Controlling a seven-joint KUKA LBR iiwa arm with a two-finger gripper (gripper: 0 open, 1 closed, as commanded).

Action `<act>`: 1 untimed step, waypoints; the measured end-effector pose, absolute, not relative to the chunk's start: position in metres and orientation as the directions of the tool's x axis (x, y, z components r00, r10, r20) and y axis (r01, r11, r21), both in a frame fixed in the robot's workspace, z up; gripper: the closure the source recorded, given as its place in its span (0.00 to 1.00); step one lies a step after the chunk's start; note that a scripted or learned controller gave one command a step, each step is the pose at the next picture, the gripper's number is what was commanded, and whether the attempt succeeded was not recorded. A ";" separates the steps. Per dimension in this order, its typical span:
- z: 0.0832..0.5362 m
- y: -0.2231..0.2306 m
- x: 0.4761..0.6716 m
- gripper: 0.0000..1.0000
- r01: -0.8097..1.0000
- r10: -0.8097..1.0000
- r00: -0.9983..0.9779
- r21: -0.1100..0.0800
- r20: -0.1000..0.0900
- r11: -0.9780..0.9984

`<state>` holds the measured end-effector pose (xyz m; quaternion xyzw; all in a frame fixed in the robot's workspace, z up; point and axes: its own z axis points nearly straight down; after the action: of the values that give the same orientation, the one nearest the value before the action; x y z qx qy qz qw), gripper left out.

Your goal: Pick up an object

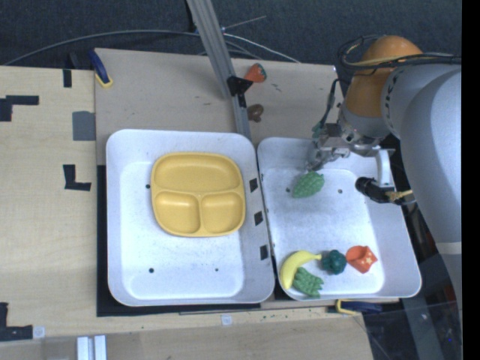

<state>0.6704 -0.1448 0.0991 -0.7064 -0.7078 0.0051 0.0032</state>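
A pale wooden bench (172, 100) on dark carpet carries two shallow white bins side by side. The left bin (127, 276) holds a yellow divided plate (199, 193); the right bin (390, 235) holds the small toys. The grey arm (431, 118), with its orange band, reaches in from the right and brings the gripper (324, 156) low over the far end of the right bin, right at the upper edge of a green leafy toy (308, 184) lying on the bin floor. Whether the fingers are spread or closed, I cannot tell (they blur into the wrist hardware), and nothing is plainly held. This looks like the approach-and-grasp step; next the fingers must straddle the toy, close and lift. Along the near edge lie a banana (295, 263), a second green piece (307, 281), a dark green ball (334, 262) and an orange toy (361, 258).
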 end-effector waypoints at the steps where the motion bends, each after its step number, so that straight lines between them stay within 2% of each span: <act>1: 0.161 -0.138 0.671 1.00 1.000 1.000 -0.002 0.006 0.000 0.002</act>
<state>0.6710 -0.1383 0.1614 -0.7063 -0.7079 -0.0018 -0.0021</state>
